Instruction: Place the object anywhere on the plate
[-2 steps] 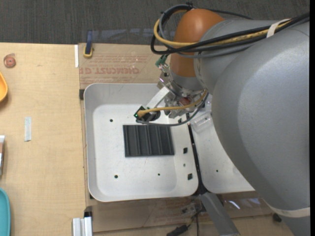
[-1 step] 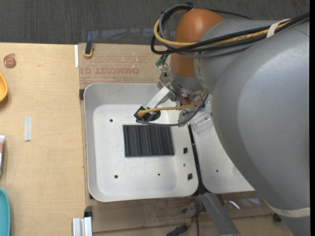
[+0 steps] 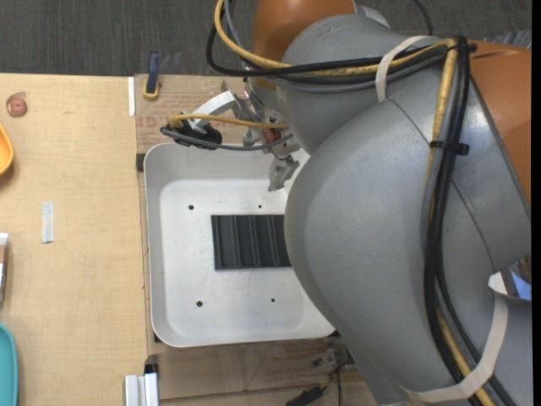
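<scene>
The big grey arm [image 3: 397, 227] leans in over the bench, and its bulk covers the whole far side of the white bin [image 3: 169, 311]. The gripper [image 3: 278, 176] hangs at the bin's upper wall, its tip pointing down at the floor of the bin. From where I stand I cannot tell whether it is wide or narrow, and I see nothing held in it.

Just below the gripper in the view, apart from it, a black ribbed slab [image 3: 249, 242] lies flat in the middle of the bin floor. Its grooves run up and down in the view, and its end nearer the arm disappears under the grey housing. It is the one loose thing I can see in the bin.

Well to the left of the gripper, beyond the bin's wall, is the pale wooden bench top [image 3: 76, 311]. A small pale strip [image 3: 47, 222] lies on it, and a little pinkish round thing [image 3: 16, 105] sits higher up. At the view's left edge, far from the gripper, an orange curved piece [image 3: 4, 152] shows. A teal curved rim [image 3: 7, 366] shows lower down. Both are cut off, so I cannot say which is a plate. A blue clamp [image 3: 153, 73] stands up and left of the gripper, at the corner of the brown board [image 3: 161, 112] behind the bin.
</scene>
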Motion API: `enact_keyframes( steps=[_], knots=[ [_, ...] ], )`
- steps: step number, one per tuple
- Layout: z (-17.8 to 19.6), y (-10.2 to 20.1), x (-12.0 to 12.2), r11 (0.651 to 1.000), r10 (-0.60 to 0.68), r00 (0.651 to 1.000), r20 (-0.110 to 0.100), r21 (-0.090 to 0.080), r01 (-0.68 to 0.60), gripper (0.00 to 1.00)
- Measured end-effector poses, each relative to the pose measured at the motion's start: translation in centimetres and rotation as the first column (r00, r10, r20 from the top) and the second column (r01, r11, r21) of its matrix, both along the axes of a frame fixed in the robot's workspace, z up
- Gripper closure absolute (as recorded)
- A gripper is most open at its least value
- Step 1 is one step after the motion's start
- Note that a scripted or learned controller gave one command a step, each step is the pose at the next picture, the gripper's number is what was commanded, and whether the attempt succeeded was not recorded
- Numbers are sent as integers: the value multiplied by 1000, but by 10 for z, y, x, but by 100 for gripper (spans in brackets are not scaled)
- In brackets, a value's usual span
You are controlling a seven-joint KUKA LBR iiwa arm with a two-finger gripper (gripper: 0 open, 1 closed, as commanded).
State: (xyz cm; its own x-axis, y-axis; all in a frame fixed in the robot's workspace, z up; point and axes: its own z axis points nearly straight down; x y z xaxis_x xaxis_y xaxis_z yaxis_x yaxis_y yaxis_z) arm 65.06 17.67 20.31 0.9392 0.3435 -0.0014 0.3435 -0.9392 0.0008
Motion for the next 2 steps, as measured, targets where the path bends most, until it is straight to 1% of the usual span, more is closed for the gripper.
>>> enact_keyframes(
  steps=[1,2],
  knots=[
    [-36,45,-57,943,332,943,-6,-1,-332,0],
    [-110,46,-87,1000,14,1000,1,2,-14,0]
  ],
)
